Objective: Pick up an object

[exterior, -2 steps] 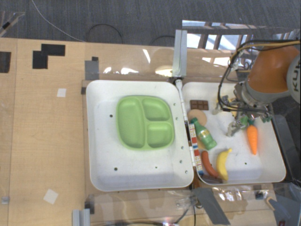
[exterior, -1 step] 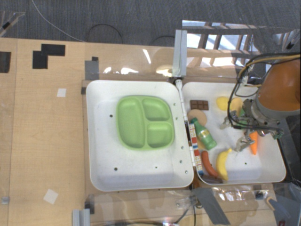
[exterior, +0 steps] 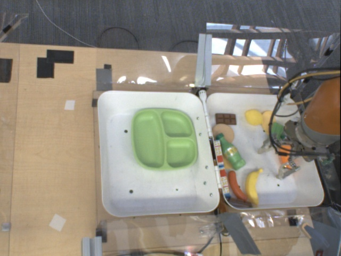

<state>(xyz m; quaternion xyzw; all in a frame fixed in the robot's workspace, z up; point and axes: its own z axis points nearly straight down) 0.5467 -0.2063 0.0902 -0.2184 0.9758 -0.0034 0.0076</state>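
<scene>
Reaching in from the right, the arm is hanging its gripper over the right bin, fingers spread wide, gripping nothing; a yellow banana is lying curved just beside it.

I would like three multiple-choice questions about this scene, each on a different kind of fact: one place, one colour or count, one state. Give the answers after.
1. Where does the light green plastic divided plate lie?
A. in the left white bin
B. in the right white bin
C. on the wooden bench

2. How many compartments does this plate have?
A. two
B. three
C. five

3. How does the green plastic bottle with a red cap sit?
A. standing upright
B. lying on its side
C. clamped in the jaws

Answers: 1 A, the plate fills the middle of the left bin. 2 B, one long section and two small ones. 3 B, it lies flat in the right bin near the yellow banana.
</scene>
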